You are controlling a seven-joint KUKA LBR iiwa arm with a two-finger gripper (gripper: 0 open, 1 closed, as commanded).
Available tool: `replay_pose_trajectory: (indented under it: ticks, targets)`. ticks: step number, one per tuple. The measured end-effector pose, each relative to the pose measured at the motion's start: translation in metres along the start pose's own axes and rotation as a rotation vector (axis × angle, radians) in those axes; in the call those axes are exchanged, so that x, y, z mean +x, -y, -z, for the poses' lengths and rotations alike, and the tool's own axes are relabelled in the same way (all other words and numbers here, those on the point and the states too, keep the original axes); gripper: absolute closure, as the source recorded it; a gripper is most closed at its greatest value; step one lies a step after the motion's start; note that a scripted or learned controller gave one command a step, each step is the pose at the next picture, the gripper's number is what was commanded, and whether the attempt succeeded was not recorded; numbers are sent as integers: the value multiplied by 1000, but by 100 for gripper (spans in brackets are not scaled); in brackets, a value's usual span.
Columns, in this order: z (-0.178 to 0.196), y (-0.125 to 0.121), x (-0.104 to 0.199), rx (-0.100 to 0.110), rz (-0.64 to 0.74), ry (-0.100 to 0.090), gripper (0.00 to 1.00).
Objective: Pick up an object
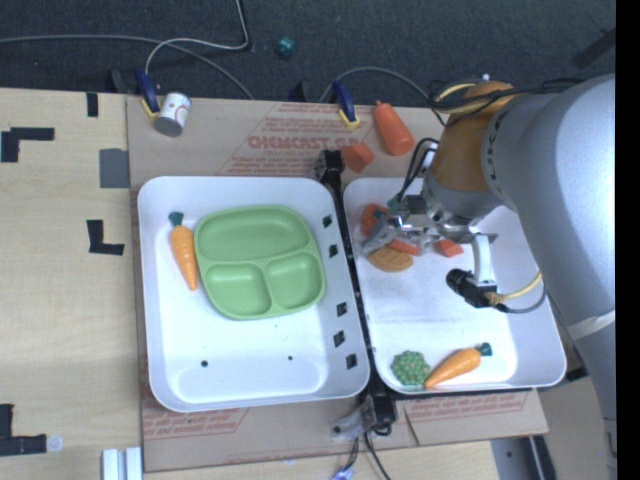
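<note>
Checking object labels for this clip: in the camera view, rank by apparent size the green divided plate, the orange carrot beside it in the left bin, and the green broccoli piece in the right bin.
1. Green divided plate, by far the largest.
2. Orange carrot.
3. Green broccoli piece, smallest.

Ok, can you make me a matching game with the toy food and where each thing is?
Things:
1. green divided plate
2. broccoli
3. orange cone-shaped toy
4. carrot beside the plate

Places:
A. on the cardboard behind the bins
B. near corner of the right bin, next to another carrot
C. middle of the left bin
D. left bin, along the plate's left side

Pairs: 1-C, 2-B, 3-A, 4-D
</note>
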State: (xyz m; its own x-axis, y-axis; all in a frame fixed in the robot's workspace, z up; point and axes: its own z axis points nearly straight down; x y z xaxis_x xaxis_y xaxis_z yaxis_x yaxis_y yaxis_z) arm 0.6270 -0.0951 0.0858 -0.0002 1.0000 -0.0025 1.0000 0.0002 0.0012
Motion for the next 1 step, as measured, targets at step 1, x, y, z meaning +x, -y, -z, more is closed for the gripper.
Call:
replay_pose_trajectory:
  ticks: [1]
  targets:
    - [10,-1,1,-2,1,0,100]
